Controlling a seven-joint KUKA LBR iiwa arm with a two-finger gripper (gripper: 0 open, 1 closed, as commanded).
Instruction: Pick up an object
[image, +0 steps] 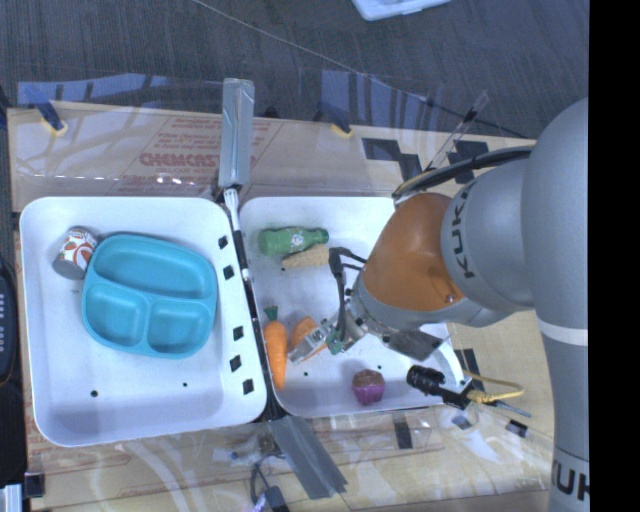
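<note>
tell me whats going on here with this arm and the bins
A grey KUKA arm reaches in from the right over the right bin, its gripper low beside two carrots. Whether it holds anything cannot be told. Also in that bin lie a green bottle, a corn cob and a purple onion-like piece. The left bin holds a blue divided tray with a small round toy at its upper left edge.
</note>
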